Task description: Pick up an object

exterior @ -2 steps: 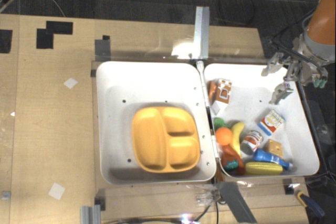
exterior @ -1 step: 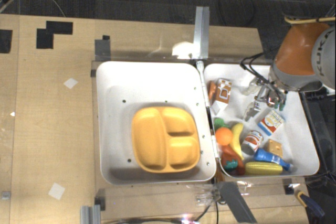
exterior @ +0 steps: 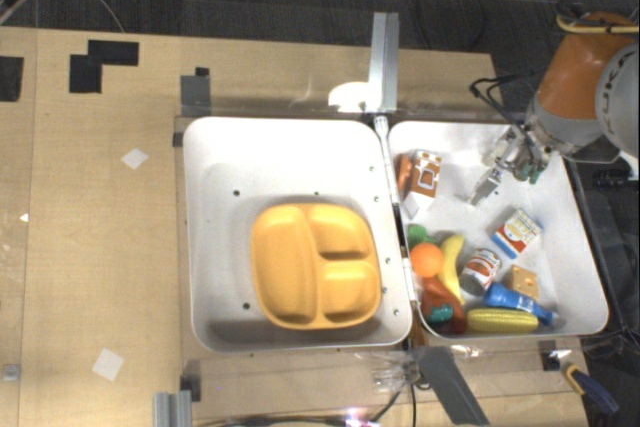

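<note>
Tool [exterior: 492, 183] over bare floor of right bin [exterior: 580, 215], near 12 o'clock of toy pile; finger spread too small and blurred to judge, nothing seen between tips. Nearest candidates: brown-white carton [exterior: 424, 173] at 9 o'clock, red-white box [exterior: 515, 234] at 5 o'clock. Risks: closing on bare floor; crowded pile [exterior: 460, 285] jamming fingers. Wrist cut off at frame edge. Yellow tray [exterior: 315, 264] in left bin.

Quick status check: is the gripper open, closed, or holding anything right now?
Gripper: above the right bin, over bare floor near its upper part; nothing seen between it, and open or closed cannot be told from this view.
</note>
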`<state>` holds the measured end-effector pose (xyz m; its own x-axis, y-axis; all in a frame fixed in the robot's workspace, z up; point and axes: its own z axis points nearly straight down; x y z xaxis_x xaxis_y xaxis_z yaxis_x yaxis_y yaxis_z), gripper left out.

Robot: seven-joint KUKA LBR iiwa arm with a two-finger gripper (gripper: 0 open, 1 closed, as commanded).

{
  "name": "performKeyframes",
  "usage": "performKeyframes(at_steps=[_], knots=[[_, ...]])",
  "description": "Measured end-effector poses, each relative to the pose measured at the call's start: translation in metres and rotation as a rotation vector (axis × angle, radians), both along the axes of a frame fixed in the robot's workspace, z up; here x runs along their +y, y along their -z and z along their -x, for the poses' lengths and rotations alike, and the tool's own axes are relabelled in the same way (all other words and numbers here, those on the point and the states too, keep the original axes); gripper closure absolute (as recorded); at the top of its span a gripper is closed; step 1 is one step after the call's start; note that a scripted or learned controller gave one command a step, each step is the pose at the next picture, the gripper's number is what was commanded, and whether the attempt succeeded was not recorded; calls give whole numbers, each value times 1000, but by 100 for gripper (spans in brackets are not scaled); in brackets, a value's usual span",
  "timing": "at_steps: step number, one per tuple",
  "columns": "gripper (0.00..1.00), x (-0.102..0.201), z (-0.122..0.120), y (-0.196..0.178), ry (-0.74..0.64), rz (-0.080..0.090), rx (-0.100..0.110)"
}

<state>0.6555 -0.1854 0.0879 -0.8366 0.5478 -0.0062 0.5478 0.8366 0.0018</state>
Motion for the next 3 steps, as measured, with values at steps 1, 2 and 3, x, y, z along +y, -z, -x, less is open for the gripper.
performKeyframes(at_steps=[1, 2, 3], knots=[[0, -22, 34, -105, 81, 3, -14], [0, -19, 20, -3, 250, -1, -3], [0, 9, 105, -1, 142, -2, -3]])
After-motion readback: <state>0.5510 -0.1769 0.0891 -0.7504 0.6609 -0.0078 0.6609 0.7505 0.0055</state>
